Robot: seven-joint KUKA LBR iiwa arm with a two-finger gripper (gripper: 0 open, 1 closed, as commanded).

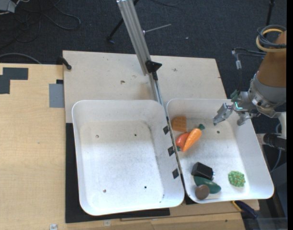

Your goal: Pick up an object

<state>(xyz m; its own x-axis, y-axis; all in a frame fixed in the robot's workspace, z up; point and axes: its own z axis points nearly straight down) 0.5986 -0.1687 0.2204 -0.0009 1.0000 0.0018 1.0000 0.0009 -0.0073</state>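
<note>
In the right bin [261, 176], the claw [231, 114] (apparently spread, grasping nothing) hovers beyond carrot [192, 138] and black block [202, 170].

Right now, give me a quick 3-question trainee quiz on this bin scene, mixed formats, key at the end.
1. True or false: the toy carrot lies in the left bin.
2. Which object sits nearest the right bin's front-right corner?
A. the green bumpy ball
B. the tan block
C. the black box
3. Fill in: the claw hangs over the ___ bin, with nothing between its fingers.

Key:
1. False; it lies in the right bin, near the divider, beside a red piece.
2. A
3. right
</note>
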